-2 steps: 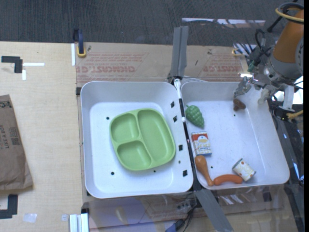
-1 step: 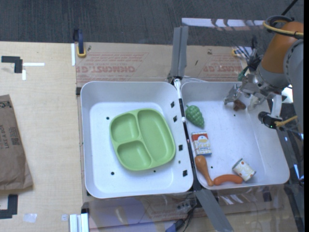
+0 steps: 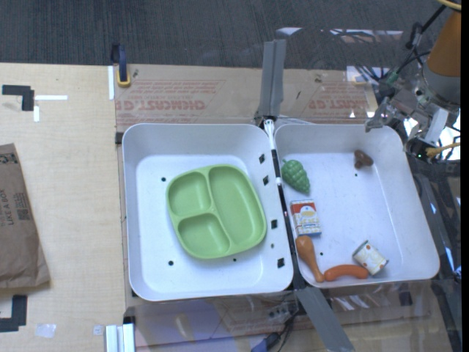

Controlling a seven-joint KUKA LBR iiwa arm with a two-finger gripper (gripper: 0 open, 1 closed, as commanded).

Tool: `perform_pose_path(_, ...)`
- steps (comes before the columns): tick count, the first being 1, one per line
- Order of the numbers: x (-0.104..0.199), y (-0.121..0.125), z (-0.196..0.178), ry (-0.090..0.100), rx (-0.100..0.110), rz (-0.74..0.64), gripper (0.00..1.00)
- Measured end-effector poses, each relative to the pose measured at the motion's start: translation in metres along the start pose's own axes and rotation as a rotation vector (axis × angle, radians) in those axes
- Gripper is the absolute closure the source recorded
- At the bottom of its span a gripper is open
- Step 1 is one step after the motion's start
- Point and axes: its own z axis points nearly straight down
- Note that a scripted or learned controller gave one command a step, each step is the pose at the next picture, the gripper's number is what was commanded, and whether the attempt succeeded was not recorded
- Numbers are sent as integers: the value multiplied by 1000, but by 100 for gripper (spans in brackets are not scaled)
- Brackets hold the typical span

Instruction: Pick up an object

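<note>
Brown lump in right bin's far corner, near tool past rim, tool's grip state unclear

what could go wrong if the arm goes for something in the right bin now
1. The orange sausage, the drumstick and the small can crowd the near edge of the right bin; a grab there may catch two things or hit the wall.
2. The green grapes and the little box sit close to the divider, leaving little room for fingers on that side.
3. The gripper is at the bin's far corner, beside the brown lump, and could knock it.
</note>
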Motion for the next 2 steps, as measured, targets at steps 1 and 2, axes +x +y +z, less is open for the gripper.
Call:
perform_pose_path(1, -5, 2, 37, -1, 4, 24, 0)
perform_pose_path(2, 4, -2, 39, 1, 1, -373, 0)
